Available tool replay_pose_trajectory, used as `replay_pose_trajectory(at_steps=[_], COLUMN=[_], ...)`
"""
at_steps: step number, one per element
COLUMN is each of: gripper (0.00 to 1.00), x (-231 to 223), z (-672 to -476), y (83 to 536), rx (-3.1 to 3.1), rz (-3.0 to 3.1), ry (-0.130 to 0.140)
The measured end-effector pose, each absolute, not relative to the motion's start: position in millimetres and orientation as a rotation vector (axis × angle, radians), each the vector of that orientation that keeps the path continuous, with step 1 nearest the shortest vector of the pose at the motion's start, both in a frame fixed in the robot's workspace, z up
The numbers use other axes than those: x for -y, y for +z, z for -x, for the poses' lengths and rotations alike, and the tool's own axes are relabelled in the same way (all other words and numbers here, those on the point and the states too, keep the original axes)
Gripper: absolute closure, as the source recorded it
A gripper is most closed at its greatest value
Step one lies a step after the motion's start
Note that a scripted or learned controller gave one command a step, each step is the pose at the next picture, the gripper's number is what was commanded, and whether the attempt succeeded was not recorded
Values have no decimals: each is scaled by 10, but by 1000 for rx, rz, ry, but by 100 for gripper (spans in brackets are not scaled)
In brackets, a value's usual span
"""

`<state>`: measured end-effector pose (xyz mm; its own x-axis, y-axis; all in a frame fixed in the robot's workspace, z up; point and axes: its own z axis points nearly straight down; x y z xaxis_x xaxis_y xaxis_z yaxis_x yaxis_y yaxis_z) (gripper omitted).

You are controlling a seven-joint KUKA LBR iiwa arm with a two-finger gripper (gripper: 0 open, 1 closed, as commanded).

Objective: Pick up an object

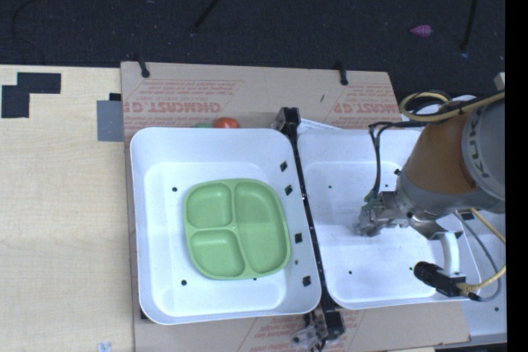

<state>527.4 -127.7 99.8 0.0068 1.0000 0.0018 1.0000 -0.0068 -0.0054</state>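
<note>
Two shallow white plastic bins sit side by side on a sheet of brown printed cardboard [247, 99], which covers the right part of a pale wooden bench [58, 218]. Both bins have smooth, glossy walls and rounded corners, and a black divider strip [301, 210] runs between them.

The left bin [157, 293] holds a light green plastic plate [237, 228]. It is squarish with rounded corners, moulded into three compartments, matte and slightly tilted relative to the bin's walls. It lies near the middle of the bin floor, a little toward the bin's right wall. Just beyond the left bin's far edge, a small red-orange rounded object [225, 124] peeks up against the cardboard; what it is cannot be told.

The arm comes in over the right bin [346, 276], its orange band and grey shell covering the bin's right side, with black and yellow cables looping around it. The gripper [371, 222] is metallic grey and hangs low over the right bin's floor, roughly midway between its near and far walls. Whether its fingers are parted or closed cannot be told from this angle, and nothing can be seen between them.

The green plate is well apart from the gripper, across the divider strip in the other bin.
</note>
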Motion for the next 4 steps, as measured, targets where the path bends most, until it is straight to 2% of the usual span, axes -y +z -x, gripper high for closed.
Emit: replay_pose_trajectory(at_steps=[2, 3, 4], gripper=[100, 100, 100], x=[1269, 1371, 834], z=[-5251, -5257, -5358], y=[1840, 2417, 2482], rx=[2222, 2223, 2225], rz=[2221, 2223, 2214], ry=[-1, -1, -1])
